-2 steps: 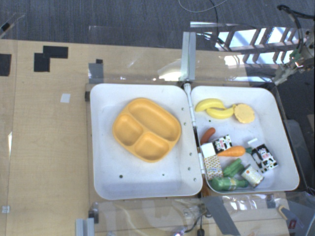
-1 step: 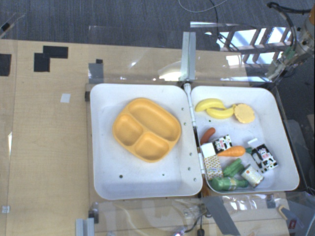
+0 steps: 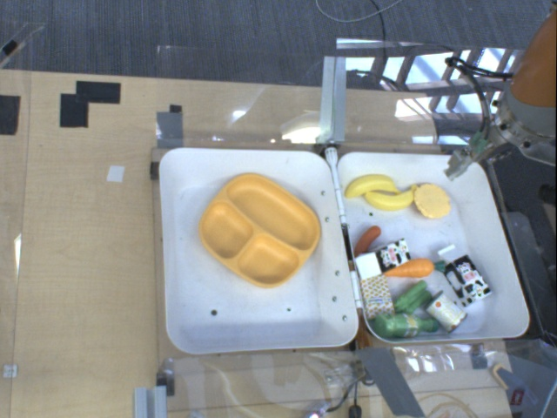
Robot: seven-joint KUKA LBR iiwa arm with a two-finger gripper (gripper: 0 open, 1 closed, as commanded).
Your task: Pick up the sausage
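The sausage is a small reddish-brown piece lying at a slant near the left wall of the right bin, just below the banana. Nothing rests on it, and a milk carton sits close to its lower right. My gripper hangs at the far right corner of the right bin, above the rim and well to the upper right of the sausage. It is small and dark in the camera view, and nothing shows in it.
In the right bin lie a yellow banana, a round yellow cracker, a carrot, two cow-print cartons and green vegetables. The left bin holds a yellow divided plate.
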